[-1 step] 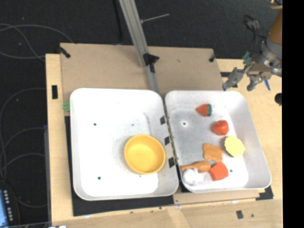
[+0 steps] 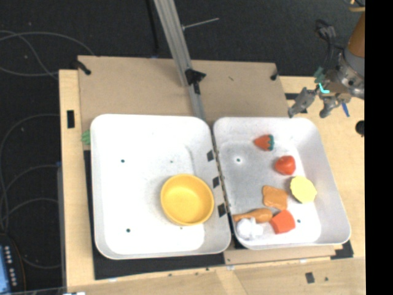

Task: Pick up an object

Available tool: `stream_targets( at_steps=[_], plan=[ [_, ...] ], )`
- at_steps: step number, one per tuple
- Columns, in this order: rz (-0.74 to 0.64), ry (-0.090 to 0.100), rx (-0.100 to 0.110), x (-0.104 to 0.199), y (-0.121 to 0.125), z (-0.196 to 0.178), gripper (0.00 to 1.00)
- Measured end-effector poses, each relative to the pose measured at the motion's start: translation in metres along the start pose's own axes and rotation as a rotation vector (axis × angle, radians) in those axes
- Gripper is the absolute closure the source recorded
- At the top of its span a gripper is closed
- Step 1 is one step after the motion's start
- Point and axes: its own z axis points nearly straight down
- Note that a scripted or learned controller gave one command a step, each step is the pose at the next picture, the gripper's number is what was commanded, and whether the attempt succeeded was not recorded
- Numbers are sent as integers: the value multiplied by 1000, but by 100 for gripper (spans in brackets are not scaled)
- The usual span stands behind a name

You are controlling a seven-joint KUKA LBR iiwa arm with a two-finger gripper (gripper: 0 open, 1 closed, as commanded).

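The gripper point(image 2: 314, 105), jaws spread and holding nothing, hovers beyond the right bin's point(image 2: 307, 235) far rim; the strawberry point(image 2: 264, 142) lies nearest (below-left of the jaws).

Showing an orange band point(image 2: 357, 35) above a grey metal wrist, a two-finger grey gripper point(image 2: 314, 105), a teal mark above the fingers.

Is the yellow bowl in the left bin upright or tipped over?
Upright. The yellow bowl sits in the left bin with its opening facing up; its round rim and inner hollow are fully visible, and nothing lies inside it.
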Motion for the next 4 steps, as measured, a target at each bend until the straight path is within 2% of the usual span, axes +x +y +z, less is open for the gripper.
stream_targets(
  at_steps=[1,3,4],
  plan=[
    [5,1,5,-11,-6,55,0],
    [0,2,5,-1,9,164,0],
    [-4,-2,7,-3,9,149,100]
  ],
)
